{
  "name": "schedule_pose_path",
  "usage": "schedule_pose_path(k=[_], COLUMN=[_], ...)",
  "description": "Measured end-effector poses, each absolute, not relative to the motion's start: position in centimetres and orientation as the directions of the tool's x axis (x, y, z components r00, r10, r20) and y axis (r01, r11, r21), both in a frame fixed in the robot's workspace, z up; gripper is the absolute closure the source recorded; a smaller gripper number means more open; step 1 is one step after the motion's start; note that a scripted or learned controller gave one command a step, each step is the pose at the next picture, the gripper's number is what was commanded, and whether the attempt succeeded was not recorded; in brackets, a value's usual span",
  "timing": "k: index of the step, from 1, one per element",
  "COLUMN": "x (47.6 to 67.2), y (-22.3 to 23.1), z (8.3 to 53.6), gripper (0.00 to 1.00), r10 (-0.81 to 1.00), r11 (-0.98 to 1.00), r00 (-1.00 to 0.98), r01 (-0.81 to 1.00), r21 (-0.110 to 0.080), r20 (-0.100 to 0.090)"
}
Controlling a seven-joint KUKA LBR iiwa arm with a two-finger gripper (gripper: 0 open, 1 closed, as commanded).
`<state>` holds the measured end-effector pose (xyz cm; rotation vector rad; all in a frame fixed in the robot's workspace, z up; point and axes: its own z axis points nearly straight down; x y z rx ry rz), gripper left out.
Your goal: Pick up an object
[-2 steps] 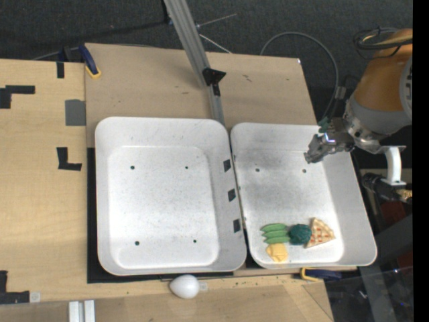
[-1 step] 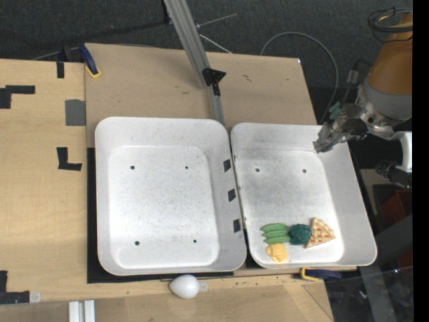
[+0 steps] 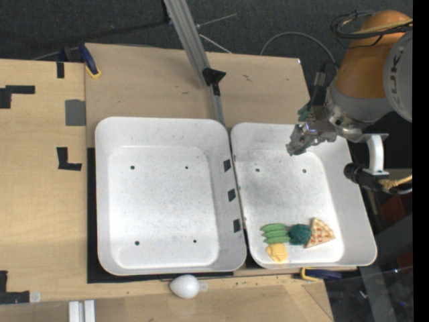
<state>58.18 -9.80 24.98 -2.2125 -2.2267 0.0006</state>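
Overhead, the arm (image 3: 365, 72) hangs its hand (image 3: 297, 146) above the right bin (image 3: 348, 180); finger state unclear.

You see the gripper (image 3: 299, 144) hanging over the far part of the right bin (image 3: 348, 180), well apart from the toys clustered at its near edge: green pea pods (image 3: 273, 231), a dark green broccoli (image 3: 299, 233), a pizza slice (image 3: 321, 233) and a yellow piece (image 3: 277, 251). A white egg (image 3: 184, 286) lies on the bench (image 3: 154, 72) just beyond the left bin (image 3: 107, 139).
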Motion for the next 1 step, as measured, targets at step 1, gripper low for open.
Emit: schedule_pose_path(k=[1], x=[59.78], y=[-4.16], z=[25.23], gripper=[1.00], r10=[1.000], r11=[0.008], r00=[-0.008], r01=[1.000], r21=[0.000], r20=[0.002])
